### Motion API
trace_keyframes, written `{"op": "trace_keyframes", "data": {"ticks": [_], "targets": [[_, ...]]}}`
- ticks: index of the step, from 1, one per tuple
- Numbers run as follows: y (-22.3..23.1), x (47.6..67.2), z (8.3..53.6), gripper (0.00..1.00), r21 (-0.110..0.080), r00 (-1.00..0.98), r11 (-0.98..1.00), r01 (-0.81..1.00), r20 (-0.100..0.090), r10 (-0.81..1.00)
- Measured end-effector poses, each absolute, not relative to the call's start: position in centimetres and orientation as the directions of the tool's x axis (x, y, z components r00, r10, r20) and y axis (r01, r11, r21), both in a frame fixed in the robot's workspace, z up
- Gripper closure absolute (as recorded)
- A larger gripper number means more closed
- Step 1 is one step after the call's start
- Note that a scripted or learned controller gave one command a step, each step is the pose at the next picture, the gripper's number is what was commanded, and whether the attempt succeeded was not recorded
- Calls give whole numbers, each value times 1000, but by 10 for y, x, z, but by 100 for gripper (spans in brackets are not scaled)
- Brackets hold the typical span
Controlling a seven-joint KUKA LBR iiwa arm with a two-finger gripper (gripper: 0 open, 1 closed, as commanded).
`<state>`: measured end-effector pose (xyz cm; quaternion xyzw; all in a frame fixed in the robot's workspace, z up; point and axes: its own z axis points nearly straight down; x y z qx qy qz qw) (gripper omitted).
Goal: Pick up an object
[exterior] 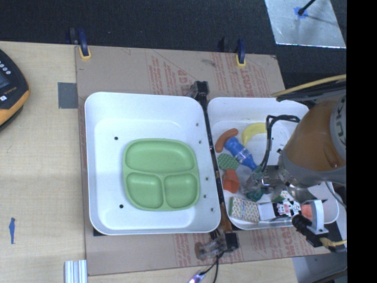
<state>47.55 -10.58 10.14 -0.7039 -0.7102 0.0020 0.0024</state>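
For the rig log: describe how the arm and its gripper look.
The arm is a bulky rounded body with a broad orange band and grey casing at its right side. A thin black cable loops beside it. The gripper is small, dark metal, partly blurred.

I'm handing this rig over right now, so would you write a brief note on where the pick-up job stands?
End effector: low in the right bin, over the pile of small items; its grip state can't be made out.
Things: orange sausage-shaped toy, blue bottle, yellow piece and patterned packet all lie in the right bin. The green divided tray sits in the left bin.
Done: nothing visibly lifted.
Left: grasp one item and raise it.
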Motion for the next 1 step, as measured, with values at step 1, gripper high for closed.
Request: {"op": "trace_keyframes", "data": {"ticks": [1], "targets": [[-41, 532, 192, 100, -2, -5, 5, 1000, 1, 1000]]}}
